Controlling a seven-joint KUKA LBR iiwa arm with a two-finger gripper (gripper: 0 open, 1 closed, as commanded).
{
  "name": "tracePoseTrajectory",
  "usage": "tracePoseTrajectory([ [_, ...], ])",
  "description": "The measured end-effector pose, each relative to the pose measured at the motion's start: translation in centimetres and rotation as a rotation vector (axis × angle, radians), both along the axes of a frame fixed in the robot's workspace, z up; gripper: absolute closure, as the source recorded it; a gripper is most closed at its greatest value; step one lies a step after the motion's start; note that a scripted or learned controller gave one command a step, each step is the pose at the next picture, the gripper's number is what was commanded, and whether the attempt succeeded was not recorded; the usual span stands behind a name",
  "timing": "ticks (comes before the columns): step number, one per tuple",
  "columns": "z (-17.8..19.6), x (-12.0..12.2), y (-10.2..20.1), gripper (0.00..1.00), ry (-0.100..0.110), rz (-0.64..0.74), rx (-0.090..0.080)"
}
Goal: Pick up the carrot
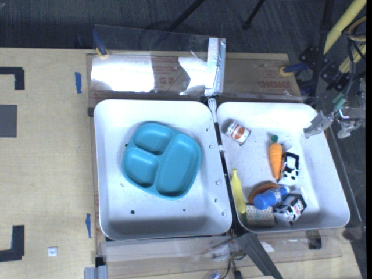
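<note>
Camera view carrot (pixel 275 158): lies in right bin (pixel 334 173), beside black-and-white toy (pixel 290 168).
Gripper (pixel 318 124): at bin's upper right rim.
Jaws: cannot tell.

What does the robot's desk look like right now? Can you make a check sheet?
Surface: two white bins side by side; left bin, right bin.
Job's things: carrot lies in the right bin, untouched.
Clutter: blue divided plate in left bin; small can, yellow piece, blue bottle, black-and-white toys in right bin.
Tool: tool at right bin's far right corner, apart from carrot.
Cables: yellow cable at top right.
Surroundings: dark floor, tripod legs.
</note>
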State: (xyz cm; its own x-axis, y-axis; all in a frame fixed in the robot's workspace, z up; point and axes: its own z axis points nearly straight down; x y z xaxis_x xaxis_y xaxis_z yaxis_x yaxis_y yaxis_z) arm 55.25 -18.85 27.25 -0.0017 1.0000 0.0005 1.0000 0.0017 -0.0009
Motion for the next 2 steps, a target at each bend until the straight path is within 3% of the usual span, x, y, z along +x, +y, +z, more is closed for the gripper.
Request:
tracePoseTrajectory([
  [1, -11.5, -1.6, 3.3, 0.0, 0.0, -0.047, 0.0],
  [2, -18.6, 1.5, 1.3, 0.0, -0.004, 0.071, 0.0],
])
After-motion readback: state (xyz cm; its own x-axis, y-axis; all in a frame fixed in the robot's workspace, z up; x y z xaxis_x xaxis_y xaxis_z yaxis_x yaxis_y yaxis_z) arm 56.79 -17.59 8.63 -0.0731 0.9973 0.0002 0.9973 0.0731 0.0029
